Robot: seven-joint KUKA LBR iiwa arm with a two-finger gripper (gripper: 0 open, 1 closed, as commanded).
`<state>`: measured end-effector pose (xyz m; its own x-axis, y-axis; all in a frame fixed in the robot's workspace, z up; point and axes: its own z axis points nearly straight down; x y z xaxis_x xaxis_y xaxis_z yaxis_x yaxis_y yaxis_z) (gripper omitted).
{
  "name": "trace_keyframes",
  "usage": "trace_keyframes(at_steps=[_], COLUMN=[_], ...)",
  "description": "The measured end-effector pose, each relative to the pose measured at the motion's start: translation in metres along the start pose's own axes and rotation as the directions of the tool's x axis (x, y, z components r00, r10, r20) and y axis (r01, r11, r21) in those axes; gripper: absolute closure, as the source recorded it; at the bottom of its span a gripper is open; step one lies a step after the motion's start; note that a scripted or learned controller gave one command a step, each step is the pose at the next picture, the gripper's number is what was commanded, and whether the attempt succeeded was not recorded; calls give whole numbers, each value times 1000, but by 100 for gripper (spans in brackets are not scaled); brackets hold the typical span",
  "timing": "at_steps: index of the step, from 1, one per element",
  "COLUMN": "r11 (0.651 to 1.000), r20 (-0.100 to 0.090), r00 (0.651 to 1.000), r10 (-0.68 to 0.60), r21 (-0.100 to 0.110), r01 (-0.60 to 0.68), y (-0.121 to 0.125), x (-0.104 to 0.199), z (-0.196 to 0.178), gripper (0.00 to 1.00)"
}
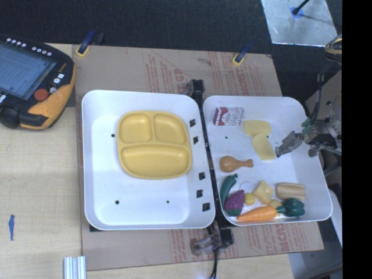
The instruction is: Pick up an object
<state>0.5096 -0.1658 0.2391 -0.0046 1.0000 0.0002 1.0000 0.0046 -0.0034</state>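
Observation:
The right bin [311, 173] holds several toy foods: a red and white carton [228, 116], two pale yellow slices [257, 127] [265, 147], a brown drumstick [235, 164], a green pepper [228, 185], purple grapes [235, 201], a yellow wedge [263, 191], a tan roll [290, 190], an orange carrot [257, 215] and a green broccoli [294, 208]. My gripper [296, 151] hangs over the right side of this bin, open. Its left fingertip is just right of the lower yellow slice. Nothing is between the fingers.
The left bin [99, 156] bears a yellow divided plate [154, 144]. A teach pendant [32, 83] lies on the bench at far left. Clamps [87, 42] [240, 56] pin the cardboard sheet at the back. A black divider [203, 156] runs between the bins.

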Motion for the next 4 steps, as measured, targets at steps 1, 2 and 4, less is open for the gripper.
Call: trace_keyframes(at_steps=[1,2,4], r11=[1000,1000,1000], r20=[0,1,0], r00=[1000,1000,1000], r10=[-3,-5,3], r21=[4,-4,4], r01=[3,5,-3], y=[47,92,96], x=[-11,42,-5], z=[155,146,147], gripper=[0,0,0])
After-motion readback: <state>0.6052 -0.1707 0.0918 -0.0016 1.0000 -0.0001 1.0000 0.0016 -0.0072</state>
